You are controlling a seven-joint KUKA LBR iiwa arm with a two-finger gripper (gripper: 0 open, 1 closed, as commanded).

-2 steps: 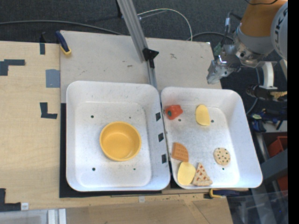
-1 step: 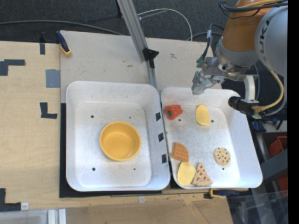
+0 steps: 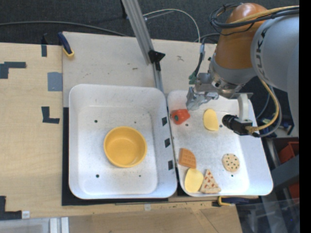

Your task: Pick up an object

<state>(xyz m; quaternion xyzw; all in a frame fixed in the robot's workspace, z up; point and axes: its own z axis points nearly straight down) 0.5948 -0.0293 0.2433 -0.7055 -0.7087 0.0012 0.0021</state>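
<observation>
My gripper [image 3: 193, 102] hangs over the far left part of the right bin [image 3: 252, 178], just above and right of a small red pepper-like toy [image 3: 180, 115] by the bin's left wall. A yellow oval piece [image 3: 211, 120] lies just right of the gripper. Nearer the front lie a brown waffle piece [image 3: 187, 158], a chocolate-chip cookie [image 3: 231, 162], a yellow slice [image 3: 193, 180] and a pizza slice [image 3: 210, 182]. Nothing shows between the fingers.
The left bin [image 3: 80, 130] holds a yellow bowl [image 3: 125, 146]. A grey metal pole [image 3: 141, 28] slants down to the divider between the bins. Cables and a black connector [image 3: 233, 124] hang by the wrist over the right bin.
</observation>
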